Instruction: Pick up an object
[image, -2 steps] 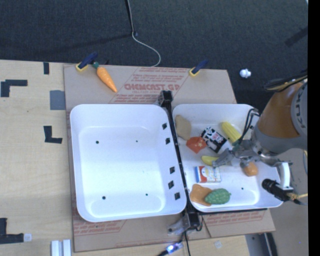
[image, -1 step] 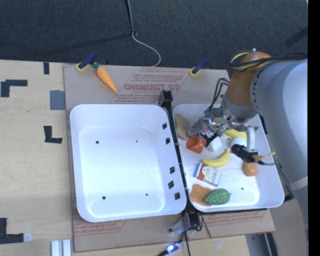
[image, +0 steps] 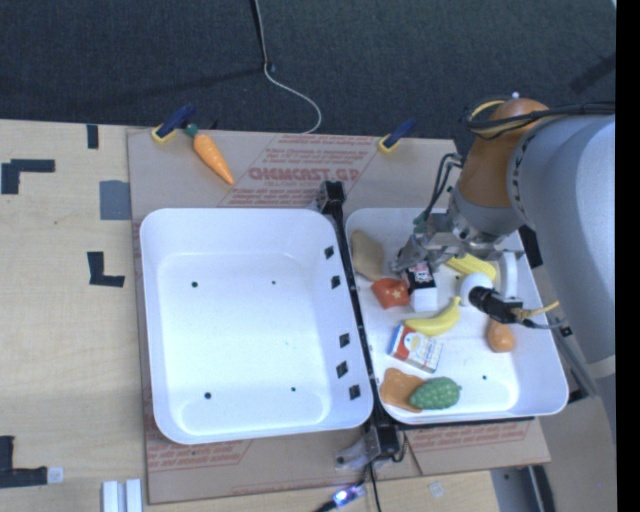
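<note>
A wooden bench (image: 60, 330) is seen bearing two white bins, the left bin (image: 240, 320) beside the right bin (image: 535, 385). In the right bin the gripper (image: 420, 272) is lowered just above a red object (image: 391, 292), near a banana (image: 440, 319); whether it is released or clenched cannot be told.

Fixed overhead view, looking down at a slant on the bench (image: 60, 300) and both white bins (image: 240, 330), from fairly high, perhaps tilted slightly; arm (image: 560, 200) entering from the right.
</note>
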